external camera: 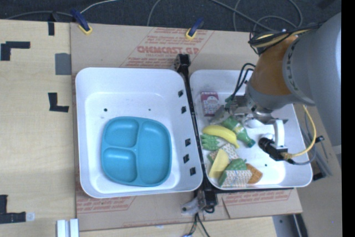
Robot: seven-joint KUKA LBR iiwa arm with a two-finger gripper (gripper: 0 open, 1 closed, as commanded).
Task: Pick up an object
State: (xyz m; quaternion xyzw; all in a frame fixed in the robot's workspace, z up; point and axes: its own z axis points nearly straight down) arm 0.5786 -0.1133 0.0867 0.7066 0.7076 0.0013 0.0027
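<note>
From above, the arm (288,72) reaches into the right bin (294,175), its gripper (236,111) low over a pile of toy food: a banana (221,133), green pieces and a small pink packet (210,102). I cannot tell its grip state. The left bin (94,86) holds a blue divided plate (136,151).

blue divided plate (136,151) in a white bin (89,86); yellow banana (221,133); orange-banded grey arm (288,72).

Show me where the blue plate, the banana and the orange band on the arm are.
blue divided plate (136,151), camera view, centre ridge.
banana (221,134), camera view, middle of its curve.
orange band (270,69), camera view, its middle.
</note>
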